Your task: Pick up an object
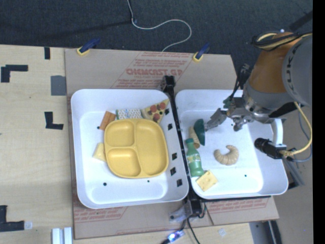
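The two-finger gripper (227,120) hangs over the upper middle of the right-hand shallow white bin (264,184), at the end of the grey arm with its orange band (271,75) that comes in from the right. Its fingers stand spread apart, one dark finger (216,119) slanting down to the left and the other, paler one (237,124) pointing down, with only bare bin floor showing between them. Nothing is held.

Just left of the dark finger lies a dark green, rounded plastic piece (198,130), close to the fingertip; whether they touch cannot be told. Below the gripper and apart from it rests a pale tan, curved croissant-shaped toy (226,155) near the bin's middle. Along the bin's left wall lies a green plastic bottle (193,157), and at its lower end a flat yellow wedge like a cheese slice (206,180).

The left-hand white bin (84,187) sits beside the first, their walls touching at a black divider (172,131). A yellow three-compartment plastic plate (136,147) fills its centre. Small toy food pieces peek out around the plate's upper and left edges: an orange-brown strip (107,119), a pizza-like slice (157,109), and a pale yellow wedge (98,151).

Both bins stand on a brown cardboard sheet (147,70).
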Robot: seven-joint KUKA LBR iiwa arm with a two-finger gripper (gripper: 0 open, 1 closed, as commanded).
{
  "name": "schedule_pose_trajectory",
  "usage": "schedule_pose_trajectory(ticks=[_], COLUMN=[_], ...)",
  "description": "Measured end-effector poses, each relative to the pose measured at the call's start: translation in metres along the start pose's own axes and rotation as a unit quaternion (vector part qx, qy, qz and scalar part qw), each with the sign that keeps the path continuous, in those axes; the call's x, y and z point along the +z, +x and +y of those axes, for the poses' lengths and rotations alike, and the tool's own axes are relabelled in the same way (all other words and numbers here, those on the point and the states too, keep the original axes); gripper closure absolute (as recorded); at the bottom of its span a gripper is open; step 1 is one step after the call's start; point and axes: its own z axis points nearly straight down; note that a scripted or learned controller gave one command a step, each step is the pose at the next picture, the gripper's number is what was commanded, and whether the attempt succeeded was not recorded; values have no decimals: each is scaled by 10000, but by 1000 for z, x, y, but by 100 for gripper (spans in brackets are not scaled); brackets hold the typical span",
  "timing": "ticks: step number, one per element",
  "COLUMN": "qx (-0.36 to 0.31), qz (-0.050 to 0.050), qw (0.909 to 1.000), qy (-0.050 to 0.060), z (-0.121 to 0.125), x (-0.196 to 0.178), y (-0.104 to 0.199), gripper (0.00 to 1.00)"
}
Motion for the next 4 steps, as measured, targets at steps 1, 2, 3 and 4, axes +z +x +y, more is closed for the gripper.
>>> schedule_pose_trajectory(ticks=[1, 2, 3, 4], qx=[-15, -10, -17, -19], qz=[-9, -13, -6, -8], qw=[10000, 10000, 10000, 10000], qy=[-70, -50, -93, -67], z=[3, 2, 4, 2], x=[-8, 39, 89, 80], y=[0, 7, 10, 9], gripper=[0, 0, 0, 100])
